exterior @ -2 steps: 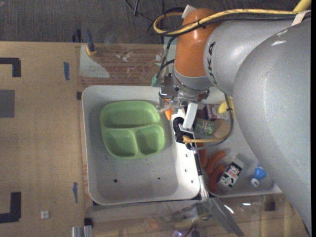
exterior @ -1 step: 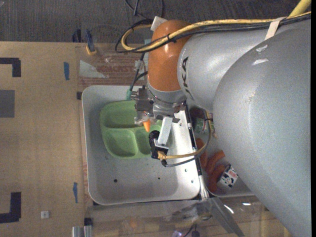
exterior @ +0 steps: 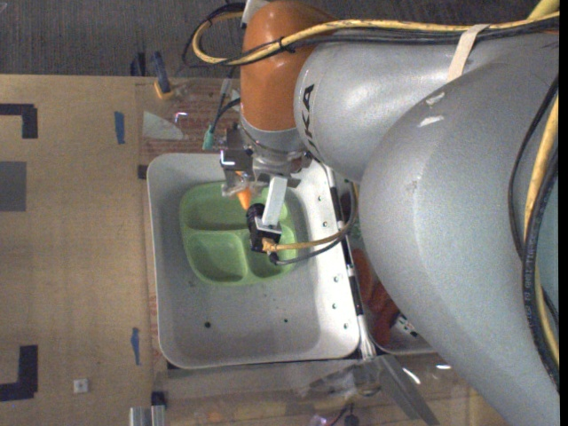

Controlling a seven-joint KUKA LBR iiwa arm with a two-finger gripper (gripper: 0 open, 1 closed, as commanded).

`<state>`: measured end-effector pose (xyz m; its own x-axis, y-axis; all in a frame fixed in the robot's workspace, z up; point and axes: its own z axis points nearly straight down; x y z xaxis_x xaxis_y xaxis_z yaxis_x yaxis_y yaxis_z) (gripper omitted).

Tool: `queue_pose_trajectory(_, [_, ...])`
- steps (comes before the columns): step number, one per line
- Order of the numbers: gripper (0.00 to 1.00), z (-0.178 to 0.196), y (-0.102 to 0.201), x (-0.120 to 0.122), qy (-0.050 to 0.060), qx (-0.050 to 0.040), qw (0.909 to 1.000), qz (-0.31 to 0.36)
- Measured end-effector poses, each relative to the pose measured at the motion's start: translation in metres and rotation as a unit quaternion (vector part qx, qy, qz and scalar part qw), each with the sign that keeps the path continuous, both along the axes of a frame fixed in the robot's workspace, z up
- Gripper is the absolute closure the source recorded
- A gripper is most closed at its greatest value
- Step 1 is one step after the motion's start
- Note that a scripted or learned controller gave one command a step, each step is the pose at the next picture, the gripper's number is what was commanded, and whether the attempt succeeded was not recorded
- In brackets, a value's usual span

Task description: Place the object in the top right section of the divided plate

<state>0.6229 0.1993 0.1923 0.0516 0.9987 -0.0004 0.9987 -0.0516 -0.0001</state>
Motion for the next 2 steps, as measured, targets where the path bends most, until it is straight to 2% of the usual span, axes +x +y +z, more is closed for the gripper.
queue_pose_trajectory(1, [1.00, 0.030, -0.098, -0.016, 0.002, -0.0003, 0.9881, -0.154])
queue_pose_trajectory(2, [1.00, 0.016, -0.045, -0.071, 0.002, -0.0001, 0.9944, -0.105])
